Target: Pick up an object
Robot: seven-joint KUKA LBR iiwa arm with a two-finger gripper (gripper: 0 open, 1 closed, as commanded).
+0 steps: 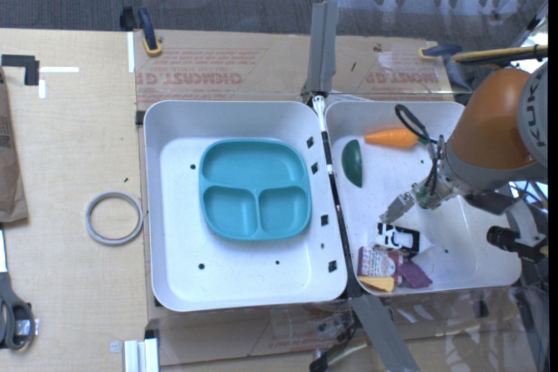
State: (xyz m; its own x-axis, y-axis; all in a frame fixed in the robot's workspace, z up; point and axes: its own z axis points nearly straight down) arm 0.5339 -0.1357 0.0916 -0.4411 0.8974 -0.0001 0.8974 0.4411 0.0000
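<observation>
Robot tool (398, 209) hovers in the right bin (453, 261) above a black-white packet (398, 237); its opening cannot be told.

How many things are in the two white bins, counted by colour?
Teal: 1, the divided plate
Orange: 1, the carrot
Green: 1, the oval piece
Black and white: 1, the small box
Mixed colours: 1, the packet pile
Total: 5
</observation>
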